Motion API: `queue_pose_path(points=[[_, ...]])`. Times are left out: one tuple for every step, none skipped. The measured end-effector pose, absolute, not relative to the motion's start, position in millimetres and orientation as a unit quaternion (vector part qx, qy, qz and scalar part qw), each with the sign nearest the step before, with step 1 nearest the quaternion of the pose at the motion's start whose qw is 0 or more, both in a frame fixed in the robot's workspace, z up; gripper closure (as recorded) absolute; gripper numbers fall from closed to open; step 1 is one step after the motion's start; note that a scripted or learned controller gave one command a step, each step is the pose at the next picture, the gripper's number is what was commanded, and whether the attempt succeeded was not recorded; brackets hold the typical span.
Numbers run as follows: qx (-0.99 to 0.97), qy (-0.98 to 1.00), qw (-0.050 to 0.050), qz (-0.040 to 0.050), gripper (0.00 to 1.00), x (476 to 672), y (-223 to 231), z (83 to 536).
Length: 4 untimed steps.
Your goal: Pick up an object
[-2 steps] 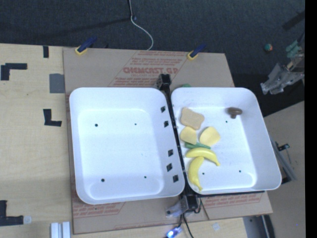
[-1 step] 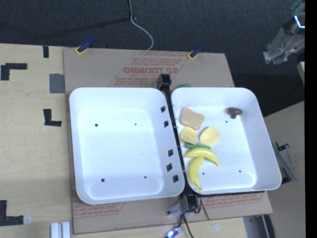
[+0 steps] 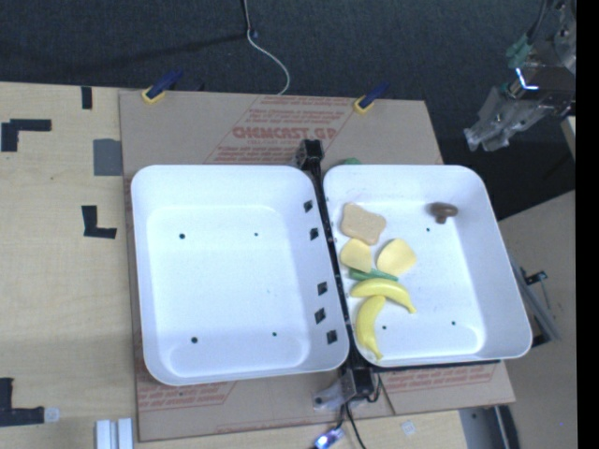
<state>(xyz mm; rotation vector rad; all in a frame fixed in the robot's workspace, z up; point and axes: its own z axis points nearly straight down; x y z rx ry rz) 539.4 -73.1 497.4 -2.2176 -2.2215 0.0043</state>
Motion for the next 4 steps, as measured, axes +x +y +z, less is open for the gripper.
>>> queue_pose_path(points=[[-0.706, -0.708, -0.002, -0.0008, 1.0, 588.0, -48.5, 536.5], [-0.707, -0.707, 0.006, 0.0065, 1.0, 570.6, -22.5, 353.5], [-0.703, -0.711, 0.004, 0.0029, 1.0, 588.6, 88.2, 248.7], [-0.708, -0.706, -0.002, -0.0015, 1.0, 595.2, 34.1, 329.0]])
